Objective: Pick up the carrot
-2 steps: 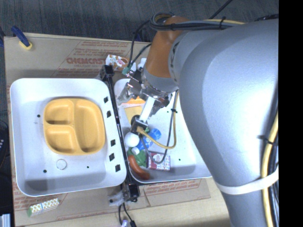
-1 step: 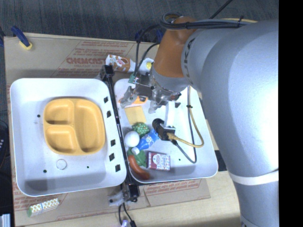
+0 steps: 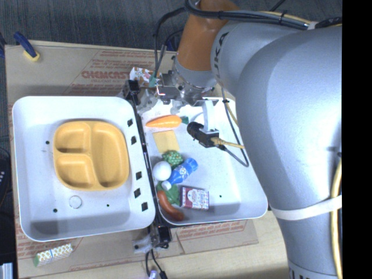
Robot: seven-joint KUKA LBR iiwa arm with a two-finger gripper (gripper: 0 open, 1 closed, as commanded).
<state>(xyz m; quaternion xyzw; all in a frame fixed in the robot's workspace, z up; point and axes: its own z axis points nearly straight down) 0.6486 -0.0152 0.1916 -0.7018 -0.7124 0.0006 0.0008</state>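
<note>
The carrot [image 3: 163,121] is orange with a small green tip on its right end. It lies crosswise at the far end of the right bin [image 3: 247,182]. My gripper [image 3: 164,99] hangs directly over it, close above or touching it, under the orange band of the wrist. The wrist body hides how the gripper meets the carrot.
Below the carrot lie a yellow slab [image 3: 164,140], a green leafy item [image 3: 172,157], a white ball [image 3: 161,170], a blue bottle [image 3: 183,168], a red box [image 3: 195,197] and a sausage [image 3: 169,207]. The left bin [image 3: 29,214] holds a yellow divided plate [image 3: 92,154]. A black cabled part [image 3: 203,133] hangs beside the carrot.
</note>
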